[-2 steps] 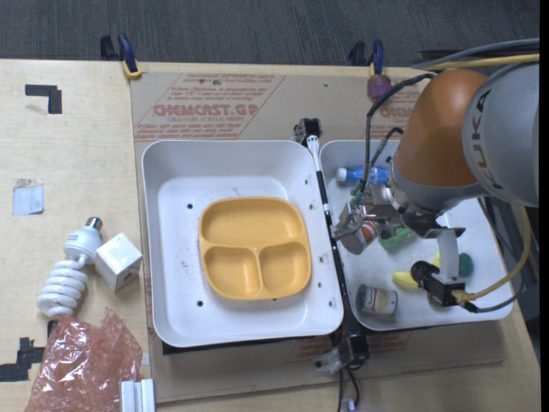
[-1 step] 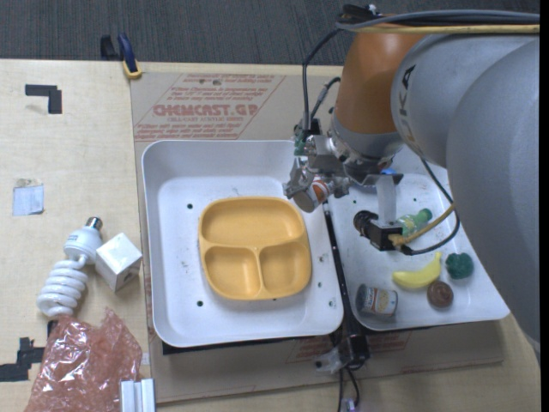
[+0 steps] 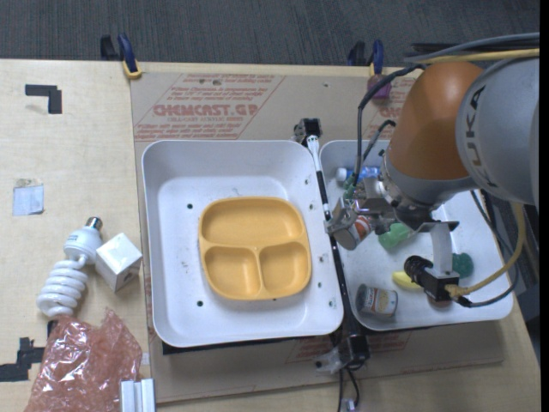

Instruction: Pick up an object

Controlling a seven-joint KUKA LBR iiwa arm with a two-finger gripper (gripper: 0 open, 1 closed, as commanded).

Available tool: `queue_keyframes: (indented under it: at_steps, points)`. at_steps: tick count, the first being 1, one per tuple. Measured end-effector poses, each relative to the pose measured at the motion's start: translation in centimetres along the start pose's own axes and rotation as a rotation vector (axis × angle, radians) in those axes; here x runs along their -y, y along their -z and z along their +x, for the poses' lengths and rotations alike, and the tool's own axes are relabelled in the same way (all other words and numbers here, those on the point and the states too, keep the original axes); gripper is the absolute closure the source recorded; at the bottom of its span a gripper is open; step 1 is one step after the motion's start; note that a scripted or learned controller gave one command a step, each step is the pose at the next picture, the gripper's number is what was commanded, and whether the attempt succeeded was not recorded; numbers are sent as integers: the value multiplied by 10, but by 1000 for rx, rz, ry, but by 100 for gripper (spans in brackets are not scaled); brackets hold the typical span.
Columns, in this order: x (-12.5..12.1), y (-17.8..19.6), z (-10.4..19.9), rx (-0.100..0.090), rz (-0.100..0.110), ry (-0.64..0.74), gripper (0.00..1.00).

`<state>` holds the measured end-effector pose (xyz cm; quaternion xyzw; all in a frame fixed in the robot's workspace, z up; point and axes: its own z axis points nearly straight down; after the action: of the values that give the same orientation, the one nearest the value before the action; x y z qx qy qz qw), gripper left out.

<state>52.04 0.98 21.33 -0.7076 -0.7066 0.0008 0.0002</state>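
My gripper (image 3: 346,227) hangs low over the left side of the right bin (image 3: 429,318), close to the wall between the two bins. Right beside it lies a small red and white item (image 3: 363,227); I cannot tell whether the two touch. Other pieces in this bin are a green lump (image 3: 396,234), a yellow piece (image 3: 401,278), a small grey can (image 3: 376,300), a teal piece (image 3: 463,263) and a blue item (image 3: 367,173). The arm's orange band (image 3: 433,118) hides the bin's back part.
The left bin (image 3: 171,196) holds a yellow divided plate (image 3: 255,247). On the bench to the left lie a spiral light bulb (image 3: 69,273), a white cube (image 3: 118,261) and crumpled pink wrap (image 3: 81,363). Cables loop over the right bin's right side.
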Motion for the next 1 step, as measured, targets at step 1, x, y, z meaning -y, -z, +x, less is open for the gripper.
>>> queue_keyframes:
  at_steps: [1]
  points:
    - [-40, 52, -26, 1, -2, 2, 100]
